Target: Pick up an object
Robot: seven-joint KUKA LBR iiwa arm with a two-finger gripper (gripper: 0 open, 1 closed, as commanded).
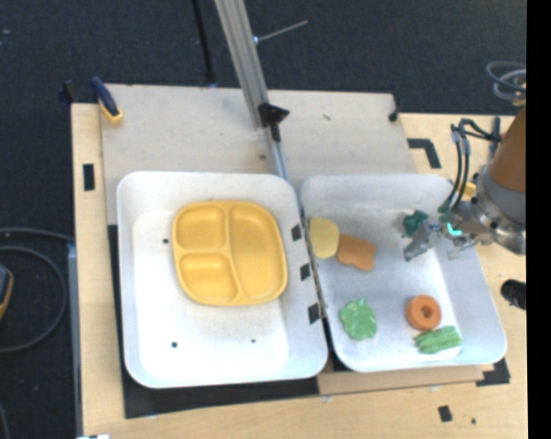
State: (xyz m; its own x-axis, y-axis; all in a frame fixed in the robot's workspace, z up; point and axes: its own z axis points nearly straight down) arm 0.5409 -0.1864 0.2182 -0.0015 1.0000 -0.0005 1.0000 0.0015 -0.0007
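Gripper (428, 234) was seen over the right bin (385, 195), fingers parted and nothing held, orange ring (424, 312) lay below it, well apart, brown block (356, 252) sat to its left.

A wooden table (92, 273) carries two white bins. The left bin (147, 337) holds a yellow divided plate (230, 251). At twelve o'clock, a metal pole (243, 48) slants up. At nine o'clock, black cables (28, 245) loop over the dark floor (74, 26).
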